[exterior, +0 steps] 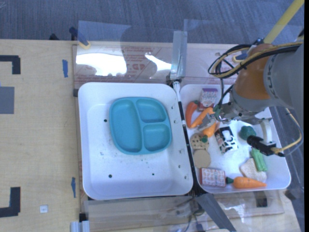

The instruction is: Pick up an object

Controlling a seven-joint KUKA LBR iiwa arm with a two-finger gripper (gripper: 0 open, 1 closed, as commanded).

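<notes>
**Arm low over the right bin, toy food scattered beneath it**

Right now the grey arm [275,76] reaches over the right bin [285,170], and its hand [227,140] sits low among the things there, a black-and-white part close beside a small orange carrot [210,128]. Whether the hand is wide or narrow I cannot tell, and nothing shows as held.

Any piece in this bin could serve as the object to pick. By their look they are play food, probably light, hard plastic, stiff and a little slippery. The long carrot [246,182] near the front wall lies apart from its neighbours, so a grip across its middle looks easiest. The green vegetable [259,159] also offers a narrow body to close on. The flat round cookie [202,157] lies low on the floor of the bin and would be harder to pinch. The small printed box [213,177] has straight sides that suit a squeeze.

Printing on that box and on the packet [209,97] at the back is too small to read.

The left bin [91,144] holds a blue divided plate [140,124].
</notes>
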